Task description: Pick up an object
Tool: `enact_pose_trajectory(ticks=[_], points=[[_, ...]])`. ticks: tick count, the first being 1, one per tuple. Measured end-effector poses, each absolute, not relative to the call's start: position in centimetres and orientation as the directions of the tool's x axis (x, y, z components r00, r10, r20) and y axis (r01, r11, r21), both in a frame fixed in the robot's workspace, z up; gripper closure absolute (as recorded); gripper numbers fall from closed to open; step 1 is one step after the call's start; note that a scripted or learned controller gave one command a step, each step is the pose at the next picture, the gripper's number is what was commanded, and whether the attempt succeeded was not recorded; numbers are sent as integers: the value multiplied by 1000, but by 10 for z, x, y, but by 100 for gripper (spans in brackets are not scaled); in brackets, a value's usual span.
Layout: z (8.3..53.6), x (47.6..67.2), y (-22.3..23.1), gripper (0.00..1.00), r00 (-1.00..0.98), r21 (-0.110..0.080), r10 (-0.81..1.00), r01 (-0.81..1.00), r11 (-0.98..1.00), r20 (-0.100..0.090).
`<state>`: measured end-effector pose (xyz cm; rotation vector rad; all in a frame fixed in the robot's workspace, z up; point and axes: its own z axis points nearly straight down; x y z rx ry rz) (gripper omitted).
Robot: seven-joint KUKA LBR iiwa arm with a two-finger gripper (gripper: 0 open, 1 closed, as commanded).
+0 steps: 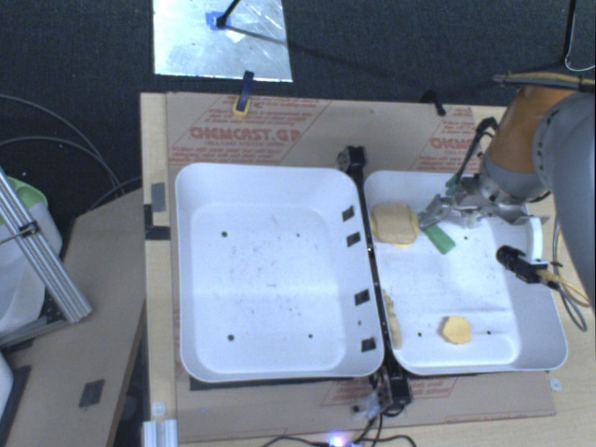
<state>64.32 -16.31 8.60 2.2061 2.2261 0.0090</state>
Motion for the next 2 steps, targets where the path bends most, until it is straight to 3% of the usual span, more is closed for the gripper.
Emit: enact_pose_trajectory(ticks=[1, 2], points=[[85, 515, -81, 0, -3, -8, 1000, 1000, 3, 5], [96, 522, -85, 100, -1, 4, 1000, 1000, 1, 0]])
